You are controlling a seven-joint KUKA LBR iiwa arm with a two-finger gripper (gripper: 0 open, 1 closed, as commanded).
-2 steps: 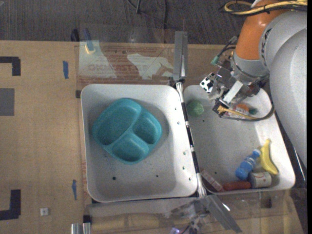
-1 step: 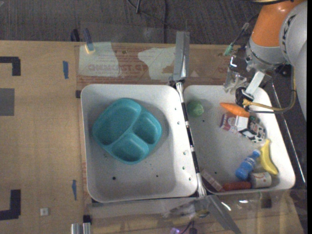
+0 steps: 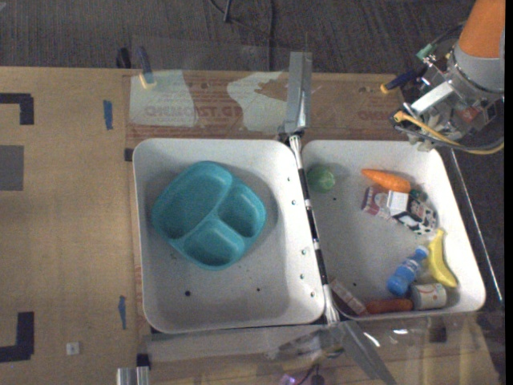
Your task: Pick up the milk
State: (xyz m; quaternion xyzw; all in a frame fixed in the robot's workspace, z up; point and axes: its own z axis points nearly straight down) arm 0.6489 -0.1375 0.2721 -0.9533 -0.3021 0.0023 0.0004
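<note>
Robot arm poised over two white bins.
The gripper, its opening unclear, is positioned above the right bin; the milk lies inside.

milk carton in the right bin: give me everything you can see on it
The milk carton is a small box, mostly white with a pink-red panel at its left end, apparently printed card. It lies on its side on the right bin's floor, in the upper middle. The carrot lies just above it, touching or nearly so, and a black-and-white patterned item abuts its right end. Print is too small to read. The gripper is above the bin's top-right corner, apart from it.
</note>
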